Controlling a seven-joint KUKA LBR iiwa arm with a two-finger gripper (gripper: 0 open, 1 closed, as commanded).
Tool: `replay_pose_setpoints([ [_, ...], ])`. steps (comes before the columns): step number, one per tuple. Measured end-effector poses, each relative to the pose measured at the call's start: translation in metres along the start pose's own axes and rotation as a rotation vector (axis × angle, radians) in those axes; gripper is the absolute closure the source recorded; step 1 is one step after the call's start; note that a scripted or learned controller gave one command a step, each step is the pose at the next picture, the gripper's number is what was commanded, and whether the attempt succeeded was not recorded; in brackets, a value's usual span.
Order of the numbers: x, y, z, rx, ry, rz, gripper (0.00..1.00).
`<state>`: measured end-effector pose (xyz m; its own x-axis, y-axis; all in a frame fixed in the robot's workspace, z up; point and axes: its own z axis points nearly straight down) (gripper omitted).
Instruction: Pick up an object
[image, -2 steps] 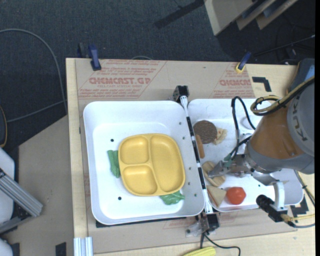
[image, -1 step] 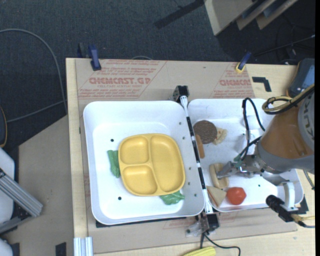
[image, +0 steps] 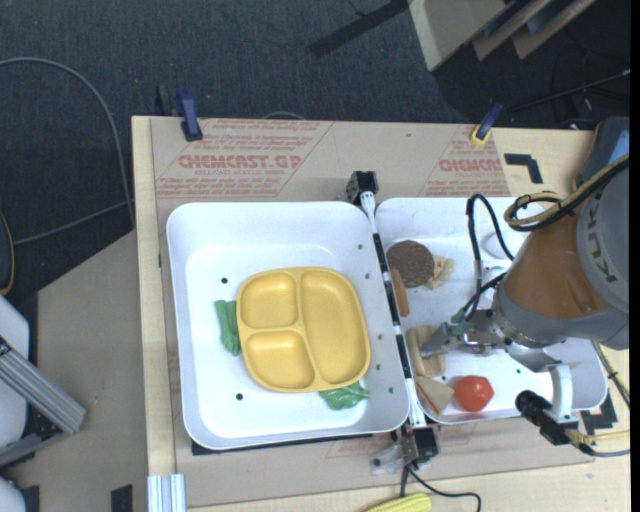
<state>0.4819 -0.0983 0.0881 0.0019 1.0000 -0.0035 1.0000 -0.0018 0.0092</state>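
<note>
the arm (image: 560, 270) enters from the right and hangs over the right bin (image: 440, 212), its orange band above the wrist. the gripper (image: 438, 345) sits low at the bin's left side, near the divider between the two bins. whether the gripper is released or clenched cannot be told; nothing is visibly grasped.

contents of the right bin: a brown round patty (image: 410, 261) at the far left, a red tomato (image: 473, 392) at the near side, just right of a tan wedge-shaped piece (image: 432, 393), and a narrow orange-brown strip (image: 399, 296) along the left wall. the tomato lies near the gripper but apart from it.

the left bin (image: 200, 240) holds a yellow three-compartment plate (image: 300, 328). a green leafy piece (image: 228, 326) touches the plate's left edge; a second green piece (image: 344, 396) shows at its near right edge.
</note>
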Motion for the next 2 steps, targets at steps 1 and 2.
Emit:
replay_pose_setpoints([
  [1,0.003,0.000,0.000,0.000,0.000,0.001,0.00],
  [2,-0.014,-0.001,0.001,0.003,0.004,-0.001,0.00],
])
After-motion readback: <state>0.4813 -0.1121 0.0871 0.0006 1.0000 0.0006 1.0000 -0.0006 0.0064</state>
